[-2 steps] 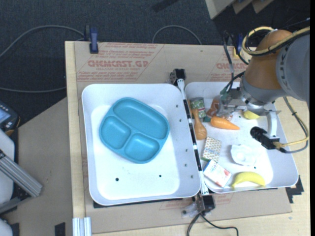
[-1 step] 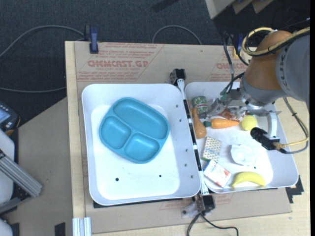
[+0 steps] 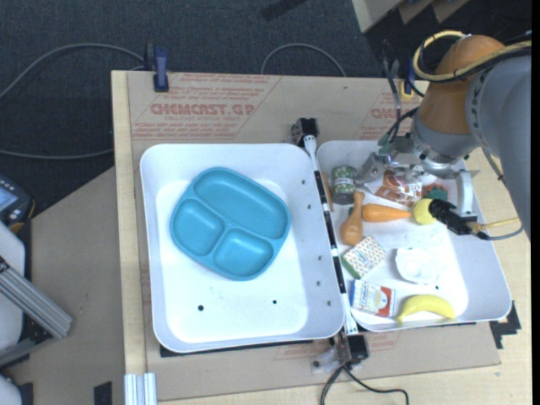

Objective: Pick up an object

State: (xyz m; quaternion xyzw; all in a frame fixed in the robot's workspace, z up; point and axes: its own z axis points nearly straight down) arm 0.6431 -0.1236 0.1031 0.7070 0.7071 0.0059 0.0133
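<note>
You've got the arm (image 3: 472, 83) reaching in from the right, wrist down over the far end of the right bin (image 3: 485, 298). Gripper (image 3: 403, 169) sits low in the clutter there; can't tell from this angle how its fingers stand, or whether anything is between them.

Right bin contents:
- small green can (image 3: 342, 180) at the far-left corner, against the left wall
- orange carrot (image 3: 390, 213) lying crosswise just near-side of the gripper
- tan pear-shaped piece (image 3: 353, 222) touching the carrot's left end
- yellow ball (image 3: 423, 212) at the carrot's right end, a black part of the tool just beside it
- orange-and-white packet (image 3: 398, 188) under the gripper, partly hidden
- checkered box (image 3: 364, 256) near the left wall, mid-bin
- white lid-like disc (image 3: 418, 266) right of that box
- red-and-white carton (image 3: 372, 298) at the near-left corner
- banana (image 3: 425, 308) along the near edge, just right of the carton

Left bin (image 3: 160, 251) carries a blue divided plate (image 3: 229, 222), toward its far half, flat.

Both bins sit on a cardboard sheet (image 3: 211, 99) on the bench.
</note>
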